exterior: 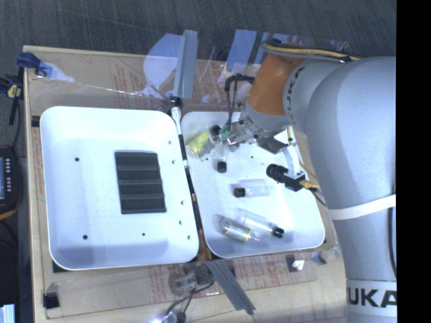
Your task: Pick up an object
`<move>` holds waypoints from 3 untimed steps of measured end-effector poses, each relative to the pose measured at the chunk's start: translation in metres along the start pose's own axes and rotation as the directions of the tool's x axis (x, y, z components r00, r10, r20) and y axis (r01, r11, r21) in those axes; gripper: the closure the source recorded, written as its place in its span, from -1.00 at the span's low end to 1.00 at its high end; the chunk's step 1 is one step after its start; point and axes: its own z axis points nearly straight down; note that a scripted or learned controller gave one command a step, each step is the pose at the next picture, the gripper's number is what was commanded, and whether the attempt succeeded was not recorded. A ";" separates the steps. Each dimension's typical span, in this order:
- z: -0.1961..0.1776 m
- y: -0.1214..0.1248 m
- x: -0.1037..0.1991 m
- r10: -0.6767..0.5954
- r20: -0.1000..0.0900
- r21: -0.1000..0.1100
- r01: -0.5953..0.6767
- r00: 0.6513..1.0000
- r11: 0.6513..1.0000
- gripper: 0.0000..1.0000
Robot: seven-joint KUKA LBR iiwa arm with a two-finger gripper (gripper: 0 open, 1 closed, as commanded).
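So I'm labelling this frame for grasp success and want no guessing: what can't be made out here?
- Gripper: in the camera view the wrist covers its fingers, so open or shut is unreadable.
- Yellow object: too small to identify.
- Clear items: transparent and blurred, outlines unclear.
- Right bin: right side hidden under the arm.

The grey arm (350,173) enters from the right side and bends down and to the left. Its orange band (269,86) sits just above the wrist, behind the gripper. The gripper (225,136) points down at the arm's far left end, with a black cable looping beside it.
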 end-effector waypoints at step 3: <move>-0.133 0.036 0.074 -0.077 0.000 -0.002 0.077 0.997 0.997 1.00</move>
